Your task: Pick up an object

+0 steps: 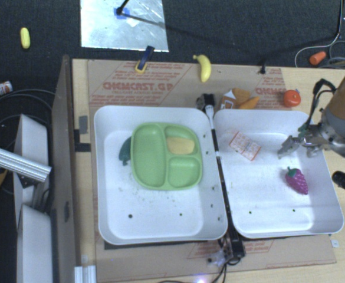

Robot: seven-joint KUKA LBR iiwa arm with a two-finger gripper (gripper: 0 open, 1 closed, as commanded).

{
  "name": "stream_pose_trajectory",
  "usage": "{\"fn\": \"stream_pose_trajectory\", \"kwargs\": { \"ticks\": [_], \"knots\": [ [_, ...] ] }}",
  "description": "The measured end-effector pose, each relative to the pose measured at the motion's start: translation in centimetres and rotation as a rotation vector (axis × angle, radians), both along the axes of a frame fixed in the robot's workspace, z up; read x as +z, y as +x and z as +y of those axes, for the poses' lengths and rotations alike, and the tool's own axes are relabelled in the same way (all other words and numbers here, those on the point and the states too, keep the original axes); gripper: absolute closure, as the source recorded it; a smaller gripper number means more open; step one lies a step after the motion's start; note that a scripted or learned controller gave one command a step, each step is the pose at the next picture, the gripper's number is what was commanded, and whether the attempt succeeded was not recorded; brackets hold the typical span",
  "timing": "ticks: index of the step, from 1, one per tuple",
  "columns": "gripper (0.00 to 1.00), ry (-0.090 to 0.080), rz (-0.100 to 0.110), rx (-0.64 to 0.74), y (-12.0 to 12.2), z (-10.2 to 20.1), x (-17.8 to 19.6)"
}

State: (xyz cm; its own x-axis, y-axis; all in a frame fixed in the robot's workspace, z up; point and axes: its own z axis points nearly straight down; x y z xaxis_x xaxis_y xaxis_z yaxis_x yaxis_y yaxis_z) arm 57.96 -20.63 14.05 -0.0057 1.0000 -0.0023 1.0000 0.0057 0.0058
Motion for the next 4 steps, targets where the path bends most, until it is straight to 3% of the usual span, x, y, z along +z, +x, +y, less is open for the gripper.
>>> {"fn": "stream_pose_trajectory", "kwargs": {
  "ticks": [1,2,3,4],
  "knots": [
    [0.00,0.001,0.005,-0.005,-1.9,0.0,0.2],
    [0.00,0.003,0.007,-0.006,-3.6,0.0,-5.9],
    [1.00,0.001,0.001,-0.004,-3.4,0.0,-4.5],
    [1.00,0.004,0.005,0.004,-5.5,9.1,-5.6]
  ]
}}
